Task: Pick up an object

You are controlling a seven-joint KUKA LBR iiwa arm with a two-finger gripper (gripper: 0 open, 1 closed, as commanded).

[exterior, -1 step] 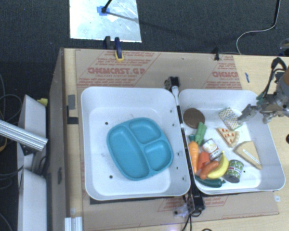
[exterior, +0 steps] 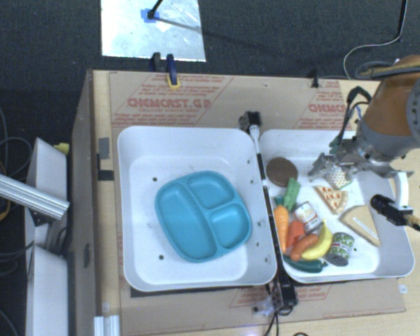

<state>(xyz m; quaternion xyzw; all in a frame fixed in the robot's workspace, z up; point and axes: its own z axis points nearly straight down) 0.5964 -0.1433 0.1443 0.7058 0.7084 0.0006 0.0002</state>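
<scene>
The metal gripper [exterior: 329,165] hangs low over the far part of the right bin [exterior: 301,142], a shallow, glossy white plastic tub with rounded corners; whether it is spread or pressed together cannot be told from above. Touching its near side is a pale cross-hatched piece [exterior: 338,179], and just beyond that, toward the front edge, lies a flat triangular wedge [exterior: 332,199] with an orange grid pattern. A smooth brown disc [exterior: 282,169] lies near the gripper, on the side toward the other bin. Further toward the front edge, smooth plastic toy foods crowd together: an orange carrot [exterior: 282,224], a curved yellow banana [exterior: 322,243], a small can [exterior: 341,247] and a cream wedge [exterior: 360,224]. Well apart from the gripper, the left bin [exterior: 140,187] carries a matte blue divided tray [exterior: 203,215] with three compartments. Both bins rest on a worktop [exterior: 196,103] of brown board with red print, above dark carpeted floor [exterior: 42,40] bearing a shiny silver sheet [exterior: 152,19]
</scene>
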